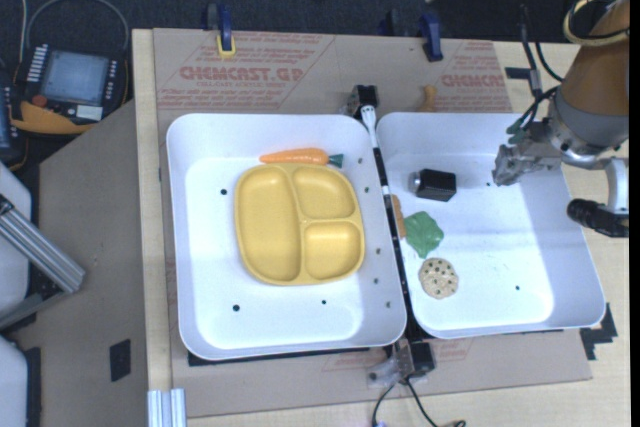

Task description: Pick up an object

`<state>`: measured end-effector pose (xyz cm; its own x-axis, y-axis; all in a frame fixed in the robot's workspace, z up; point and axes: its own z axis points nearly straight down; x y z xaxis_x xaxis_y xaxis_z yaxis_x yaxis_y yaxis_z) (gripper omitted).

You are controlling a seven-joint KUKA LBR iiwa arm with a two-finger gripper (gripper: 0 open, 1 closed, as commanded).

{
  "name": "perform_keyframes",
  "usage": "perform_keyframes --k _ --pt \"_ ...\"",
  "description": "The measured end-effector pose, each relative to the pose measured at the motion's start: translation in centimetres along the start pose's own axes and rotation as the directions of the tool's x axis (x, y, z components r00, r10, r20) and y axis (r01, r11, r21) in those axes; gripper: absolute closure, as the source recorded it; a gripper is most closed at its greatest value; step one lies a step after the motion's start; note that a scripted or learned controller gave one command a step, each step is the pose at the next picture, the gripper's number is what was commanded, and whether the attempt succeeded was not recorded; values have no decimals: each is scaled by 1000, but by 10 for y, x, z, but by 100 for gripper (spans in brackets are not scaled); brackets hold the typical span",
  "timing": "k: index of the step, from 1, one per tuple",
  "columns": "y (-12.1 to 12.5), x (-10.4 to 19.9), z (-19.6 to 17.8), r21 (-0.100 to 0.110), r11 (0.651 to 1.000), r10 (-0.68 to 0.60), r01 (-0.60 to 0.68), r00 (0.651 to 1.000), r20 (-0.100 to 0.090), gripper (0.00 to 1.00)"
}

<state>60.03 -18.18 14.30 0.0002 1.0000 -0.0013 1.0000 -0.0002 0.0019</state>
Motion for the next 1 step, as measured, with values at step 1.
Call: perform_keyframes --k 1 --pt "-1 -2 -64 -4 1000 -1 1 1000 1 100"
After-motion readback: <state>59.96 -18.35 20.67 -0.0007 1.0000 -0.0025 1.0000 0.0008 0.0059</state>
